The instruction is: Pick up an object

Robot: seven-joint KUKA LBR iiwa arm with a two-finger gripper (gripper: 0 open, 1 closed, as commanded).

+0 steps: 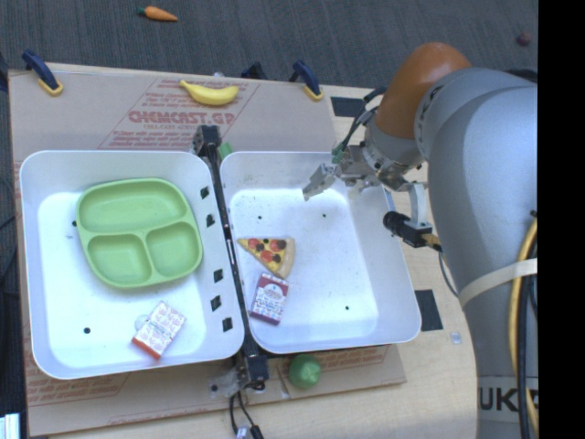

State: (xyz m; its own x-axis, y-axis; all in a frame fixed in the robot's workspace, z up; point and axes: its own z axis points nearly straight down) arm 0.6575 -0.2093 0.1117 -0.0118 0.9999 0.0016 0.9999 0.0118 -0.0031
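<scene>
My gripper (320,183) hangs over the far side of the right bin (384,291), its grey fingers pointing left. Nothing shows between them. A pizza slice (270,251) lies in the right bin near the divider, well below and left of the gripper. Just under it sits a small red carton (269,299). In the left bin (46,337) rests a green divided plate (138,231), with a red and white packet (159,328) near the front.
A toy banana (210,91) lies on the cardboard behind the bins. A green ball (304,370) sits in front of the right bin. An orange carrot (159,13) is on the floor beyond. Blue clamps (41,71) hold the cardboard's far edge.
</scene>
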